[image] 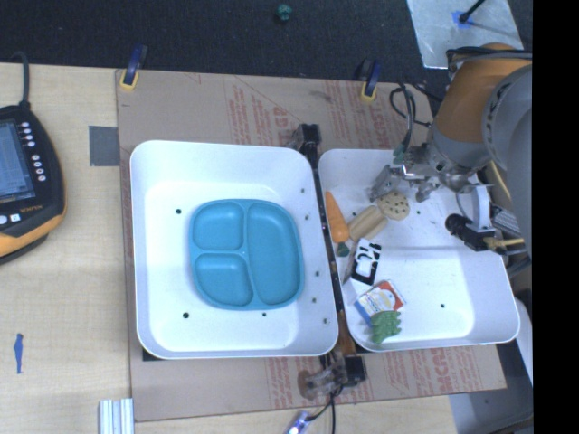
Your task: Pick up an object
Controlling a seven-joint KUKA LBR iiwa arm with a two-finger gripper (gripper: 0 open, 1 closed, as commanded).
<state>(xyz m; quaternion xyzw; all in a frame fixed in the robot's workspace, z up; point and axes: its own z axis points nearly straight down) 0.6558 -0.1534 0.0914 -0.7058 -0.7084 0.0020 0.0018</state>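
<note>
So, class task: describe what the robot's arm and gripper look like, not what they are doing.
The arm is bulky and rounded, grey with an orange band above the wrist. Black cables loop beside it. The gripper is a small grey metal assembly, and a black fitting juts out below it.

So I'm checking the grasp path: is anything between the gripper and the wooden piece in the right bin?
Nothing visible. The gripper sits just above the wooden piece in the right bin; the carrot lies beside it, to the left.

Pincer [395, 186] low in right bin [470, 297], over wooden piece [378, 215]; carrot [336, 217] beside.
</note>
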